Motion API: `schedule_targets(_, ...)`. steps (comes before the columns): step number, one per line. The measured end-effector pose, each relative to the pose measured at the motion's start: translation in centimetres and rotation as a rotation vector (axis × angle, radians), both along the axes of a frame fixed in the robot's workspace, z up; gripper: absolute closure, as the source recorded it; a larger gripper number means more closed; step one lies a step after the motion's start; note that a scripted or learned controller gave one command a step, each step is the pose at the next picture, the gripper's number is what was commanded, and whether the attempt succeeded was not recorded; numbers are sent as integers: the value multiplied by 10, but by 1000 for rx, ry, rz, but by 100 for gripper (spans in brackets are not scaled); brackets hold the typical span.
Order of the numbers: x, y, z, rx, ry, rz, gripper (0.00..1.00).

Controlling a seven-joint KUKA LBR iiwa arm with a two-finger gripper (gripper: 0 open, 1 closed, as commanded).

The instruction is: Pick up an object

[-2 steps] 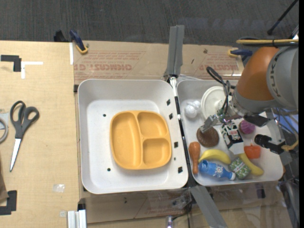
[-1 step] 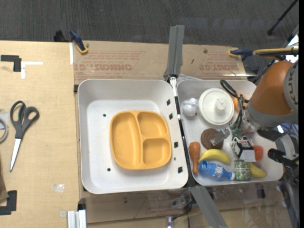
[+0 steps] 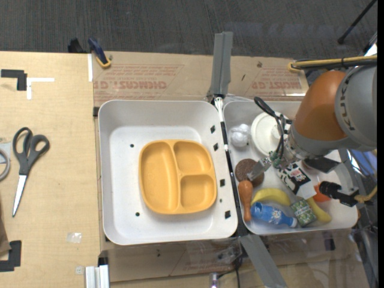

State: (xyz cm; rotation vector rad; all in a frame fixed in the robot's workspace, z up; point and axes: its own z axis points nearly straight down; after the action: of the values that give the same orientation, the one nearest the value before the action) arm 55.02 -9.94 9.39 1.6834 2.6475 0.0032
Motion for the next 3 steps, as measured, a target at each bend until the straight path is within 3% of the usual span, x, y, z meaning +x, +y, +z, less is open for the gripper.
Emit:
schedule_targets(1,7,-4,0,1,1,-177,0)
schedule_targets(2,36,0,0,0,1,-234,0)
schedule_targets(3,37,0,9,-1,0,-231,100)
